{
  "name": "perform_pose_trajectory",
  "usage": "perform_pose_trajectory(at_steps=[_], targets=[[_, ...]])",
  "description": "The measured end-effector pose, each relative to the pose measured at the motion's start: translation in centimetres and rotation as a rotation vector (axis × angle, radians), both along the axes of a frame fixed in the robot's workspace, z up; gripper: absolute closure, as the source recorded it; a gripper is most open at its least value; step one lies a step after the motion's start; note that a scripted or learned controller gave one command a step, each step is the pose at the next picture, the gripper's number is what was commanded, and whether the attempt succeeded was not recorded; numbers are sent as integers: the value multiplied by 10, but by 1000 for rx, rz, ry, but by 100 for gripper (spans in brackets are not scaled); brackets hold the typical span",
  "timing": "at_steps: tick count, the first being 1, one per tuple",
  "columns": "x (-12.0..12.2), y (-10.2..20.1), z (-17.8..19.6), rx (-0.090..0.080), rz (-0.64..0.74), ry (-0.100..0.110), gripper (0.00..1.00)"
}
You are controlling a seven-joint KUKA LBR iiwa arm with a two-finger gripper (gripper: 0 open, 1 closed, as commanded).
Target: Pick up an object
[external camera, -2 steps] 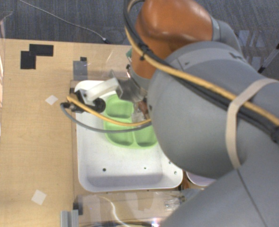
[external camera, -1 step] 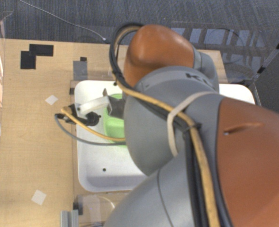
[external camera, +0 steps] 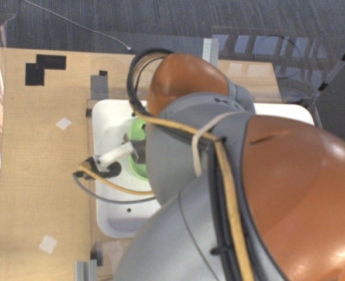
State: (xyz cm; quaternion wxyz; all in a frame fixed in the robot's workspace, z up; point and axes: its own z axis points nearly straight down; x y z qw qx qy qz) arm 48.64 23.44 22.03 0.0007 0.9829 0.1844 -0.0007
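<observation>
A bright green object (external camera: 139, 130) lies in the left white bin (external camera: 108, 113), mostly hidden under the arm; another green patch of it shows lower down. My gripper reaches down into this bin just beside the green object, with the arm's grey and orange body (external camera: 231, 174) covering it from above. A white part of the wrist (external camera: 115, 154) and a black fitting with cables stick out to the left over the bin's edge.
The arm covers most of the right bin (external camera: 289, 111) and much of the left one. Yellow and black cables (external camera: 110, 186) loop over the left bin's front. The wooden bench (external camera: 37, 157) lies to the left, with black markers and small white tags.
</observation>
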Motion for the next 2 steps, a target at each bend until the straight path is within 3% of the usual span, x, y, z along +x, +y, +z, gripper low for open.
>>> perform_pose_trajectory(at_steps=[1, 2], targets=[[6, -4, 138, 11, -176, -8, 100], [0, -12, 30, -2, 227, 3, 100]])
